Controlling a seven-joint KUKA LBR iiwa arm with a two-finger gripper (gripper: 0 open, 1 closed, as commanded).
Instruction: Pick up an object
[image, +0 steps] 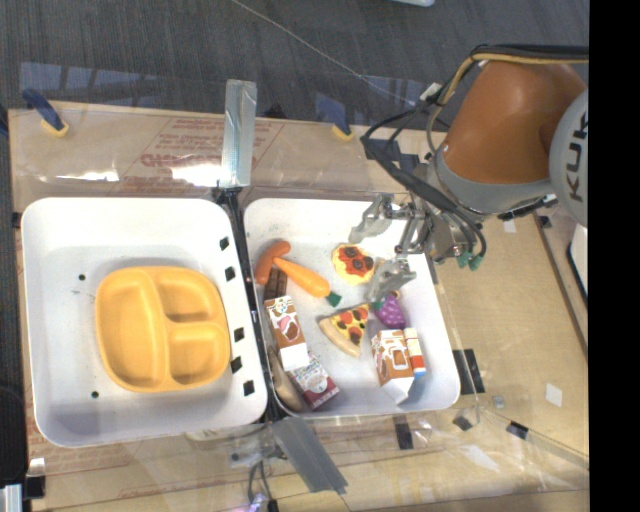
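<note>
I'm lowering my two-finger metal gripper (392, 278), jaws spread and empty, just above the small purple grape bunch (391, 311); next, descend and close.

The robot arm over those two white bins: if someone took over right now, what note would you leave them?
Gripper: low in the right bin, over the purple grapes; nothing seen held.
Right bin: carrot, sausage, round pizza, pizza slice, two small cartons.
Left bin: yellow divided tray.
Done: nothing lifted. Left: grasp one item and raise it.
</note>
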